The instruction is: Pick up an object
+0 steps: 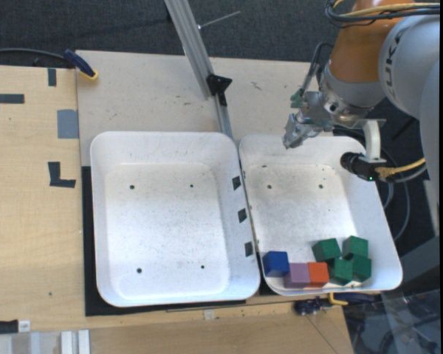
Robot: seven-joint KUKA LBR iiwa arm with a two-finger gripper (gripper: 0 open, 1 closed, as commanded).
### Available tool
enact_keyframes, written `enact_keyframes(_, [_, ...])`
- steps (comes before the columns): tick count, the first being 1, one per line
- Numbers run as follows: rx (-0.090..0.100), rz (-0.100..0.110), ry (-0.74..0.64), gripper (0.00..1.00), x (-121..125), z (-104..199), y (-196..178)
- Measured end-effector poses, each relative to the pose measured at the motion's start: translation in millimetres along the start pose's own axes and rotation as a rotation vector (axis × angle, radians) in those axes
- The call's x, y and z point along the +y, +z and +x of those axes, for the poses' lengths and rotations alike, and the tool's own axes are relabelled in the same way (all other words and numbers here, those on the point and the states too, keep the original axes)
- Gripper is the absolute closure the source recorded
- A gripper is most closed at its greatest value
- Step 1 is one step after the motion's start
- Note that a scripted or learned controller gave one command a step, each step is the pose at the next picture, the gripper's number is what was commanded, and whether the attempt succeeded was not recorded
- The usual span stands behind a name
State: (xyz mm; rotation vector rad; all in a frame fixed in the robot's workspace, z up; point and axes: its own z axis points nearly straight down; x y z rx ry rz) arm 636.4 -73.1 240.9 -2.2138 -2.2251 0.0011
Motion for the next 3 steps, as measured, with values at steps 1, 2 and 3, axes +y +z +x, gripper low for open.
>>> enact_keyframes(1, [0.000,0.001,-0.002,1.00,-10.6,54.7,12.2])
enact_keyframes(2, [0.001,0.001,-0.003,1.00,-25.7,117.6,11.9])
enact_keyframes(3, [0.001,-0.001,-0.003,1.00,-39.6,171.2,1.5])
